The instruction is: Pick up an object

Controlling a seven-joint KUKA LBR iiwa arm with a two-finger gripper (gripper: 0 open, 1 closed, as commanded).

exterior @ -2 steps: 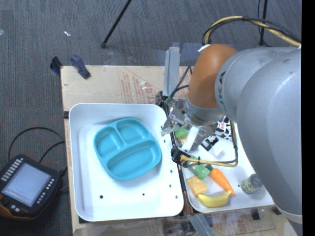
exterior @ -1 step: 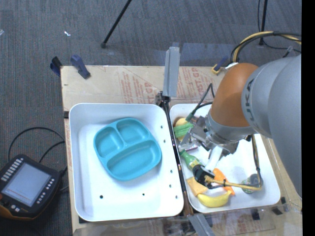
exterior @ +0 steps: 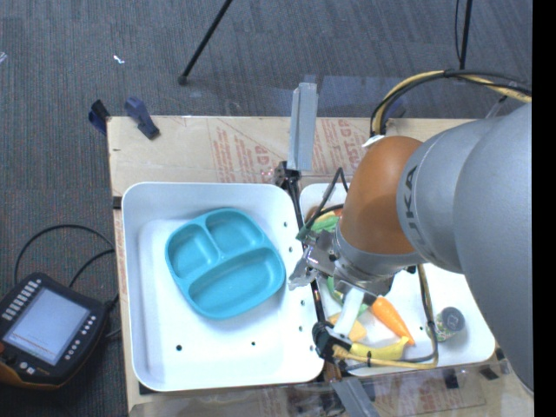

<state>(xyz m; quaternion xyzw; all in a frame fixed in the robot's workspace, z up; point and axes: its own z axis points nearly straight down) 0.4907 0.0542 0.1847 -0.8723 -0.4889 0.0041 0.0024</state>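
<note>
Orange toy carrot (exterior: pixel 391 317) lies in the right bin (exterior: pixel 472 346), just beside the tool (exterior: pixel 347 298) — likely light, stiff, slick; grip across the thick end. Tool open or closed — cannot tell.

Setting: robotics lab. Grey carpet floor (exterior: pixel 69 24). Industrial arm (exterior: pixel 469 198), grey with orange band, over a cardboard-topped bench (exterior: pixel 200 150) carrying two white bins (exterior: pixel 139 207). Teach pendant (exterior: pixel 48 330) with lit screen on the floor, lower left, cable (exterior: pixel 52 233) looped beside it. Stand legs (exterior: pixel 213 29) at top of frame. Blue clamps (exterior: pixel 139 117) at the bench's upper left corner.
</note>
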